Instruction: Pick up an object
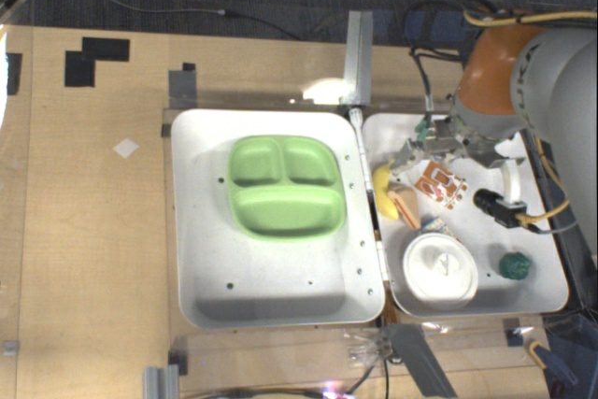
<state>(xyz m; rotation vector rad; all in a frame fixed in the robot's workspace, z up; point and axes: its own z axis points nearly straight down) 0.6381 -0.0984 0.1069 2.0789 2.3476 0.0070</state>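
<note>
The pincer (422,145) is blurred; the arm (561,79) runs off-frame.

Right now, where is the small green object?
In the camera view, the small green object lies in the right bin's lower right corner, just right of the white round tub.

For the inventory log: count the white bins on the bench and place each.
2. The left bin holds a green divided plate; the right bin sits directly beside it, on the view's right. None seems hidden.
</note>
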